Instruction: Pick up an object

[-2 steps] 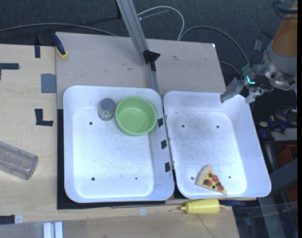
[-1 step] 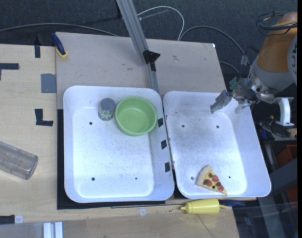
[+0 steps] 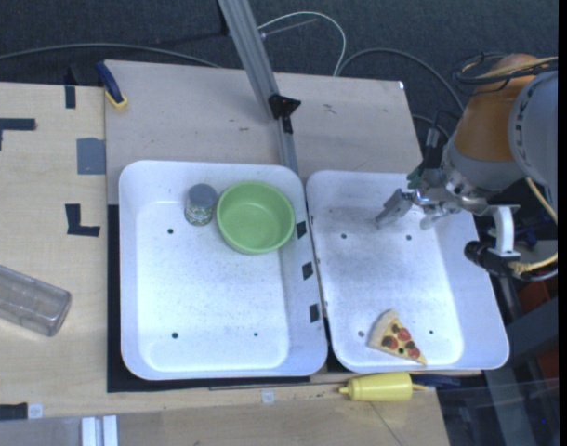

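My gripper [image 3: 406,216] hangs over the back part of the right bin [image 3: 469,286], fingers spread open with nothing between them. A toy pizza slice [image 3: 395,335] lies at the front of that bin, well below the gripper in the camera view. In the left bin [image 3: 153,333] a green bowl [image 3: 256,216] sits at the back, with a small grey can [image 3: 201,203] touching or nearly touching its left side.
A yellow squeeze bottle [image 3: 381,387] lies on the bench just in front of the right bin. A clear plastic container [image 3: 21,298] rests on the far left of the bench. A slanted metal pole [image 3: 256,59] crosses behind the bins.
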`<state>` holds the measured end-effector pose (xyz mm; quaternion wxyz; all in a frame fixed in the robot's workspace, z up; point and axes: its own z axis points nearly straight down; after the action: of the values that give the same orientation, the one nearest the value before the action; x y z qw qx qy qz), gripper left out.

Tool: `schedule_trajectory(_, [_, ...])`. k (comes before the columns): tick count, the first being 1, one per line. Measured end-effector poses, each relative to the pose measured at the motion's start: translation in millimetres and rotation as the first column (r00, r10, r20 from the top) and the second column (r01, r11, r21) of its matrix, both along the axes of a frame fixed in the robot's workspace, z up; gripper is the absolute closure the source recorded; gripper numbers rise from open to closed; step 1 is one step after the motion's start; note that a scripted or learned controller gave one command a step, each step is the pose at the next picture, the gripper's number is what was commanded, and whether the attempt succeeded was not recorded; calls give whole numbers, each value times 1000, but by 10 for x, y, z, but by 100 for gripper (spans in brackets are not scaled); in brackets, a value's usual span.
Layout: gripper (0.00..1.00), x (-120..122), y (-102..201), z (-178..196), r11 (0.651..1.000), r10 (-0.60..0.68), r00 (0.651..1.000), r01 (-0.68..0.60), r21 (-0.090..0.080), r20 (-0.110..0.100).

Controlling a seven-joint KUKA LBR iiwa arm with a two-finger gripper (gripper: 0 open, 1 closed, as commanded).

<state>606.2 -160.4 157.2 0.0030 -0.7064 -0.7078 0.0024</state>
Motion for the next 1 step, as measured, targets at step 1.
schedule_trajectory(1, [0, 20, -2, -643, 1000, 0, 1000, 0, -1, 0])
